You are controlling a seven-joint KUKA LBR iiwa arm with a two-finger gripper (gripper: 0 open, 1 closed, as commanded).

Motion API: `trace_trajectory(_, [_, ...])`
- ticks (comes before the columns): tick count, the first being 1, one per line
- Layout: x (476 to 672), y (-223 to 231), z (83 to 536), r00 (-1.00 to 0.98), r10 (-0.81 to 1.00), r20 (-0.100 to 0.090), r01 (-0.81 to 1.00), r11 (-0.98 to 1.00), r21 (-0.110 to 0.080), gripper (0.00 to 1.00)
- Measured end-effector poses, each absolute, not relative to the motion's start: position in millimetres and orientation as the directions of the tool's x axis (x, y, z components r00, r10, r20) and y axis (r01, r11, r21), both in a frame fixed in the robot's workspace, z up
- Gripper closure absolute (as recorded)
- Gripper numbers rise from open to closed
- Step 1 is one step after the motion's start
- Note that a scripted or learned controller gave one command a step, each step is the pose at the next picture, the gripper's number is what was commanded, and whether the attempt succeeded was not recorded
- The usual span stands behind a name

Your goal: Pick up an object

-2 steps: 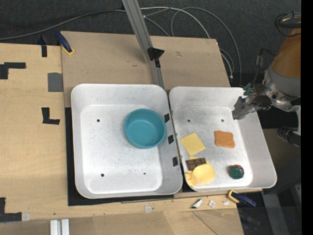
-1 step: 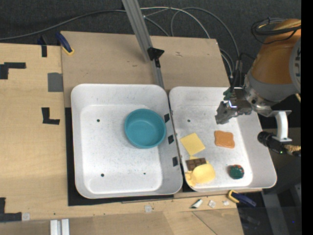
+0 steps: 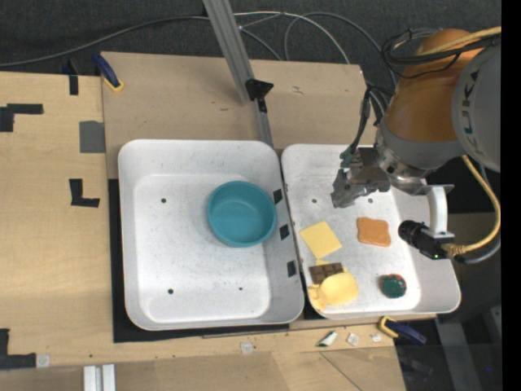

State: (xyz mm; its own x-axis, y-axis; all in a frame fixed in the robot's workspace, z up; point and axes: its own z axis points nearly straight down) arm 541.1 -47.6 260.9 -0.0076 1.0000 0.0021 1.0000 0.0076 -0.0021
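Note:
My gripper point(image 3: 345, 195) hangs over the right bin point(image 3: 313, 165), above its middle. Just below and left of it lies a flat yellow square point(image 3: 321, 239). An orange piece point(image 3: 374, 231) lies to the lower right of the gripper. Near the bin's front edge sit a yellow lump point(image 3: 337, 288), a small brown block point(image 3: 325, 272) touching it, and a dark green round object point(image 3: 393, 285). Nothing shows between the fingers.
The left bin point(image 3: 155, 218) holds a teal bowl point(image 3: 240, 213). A grey pole point(image 3: 236, 47) slants up from between the bins at the back. Cables run along the bench's back edge. A black fitting point(image 3: 423, 239) juts from the arm over the right bin's right side.

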Motion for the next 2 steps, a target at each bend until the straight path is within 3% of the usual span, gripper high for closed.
trace_trajectory(2, [542.3,63,254,-0.008,1.000,0.001,1.000,0.008,-0.003,1.00])
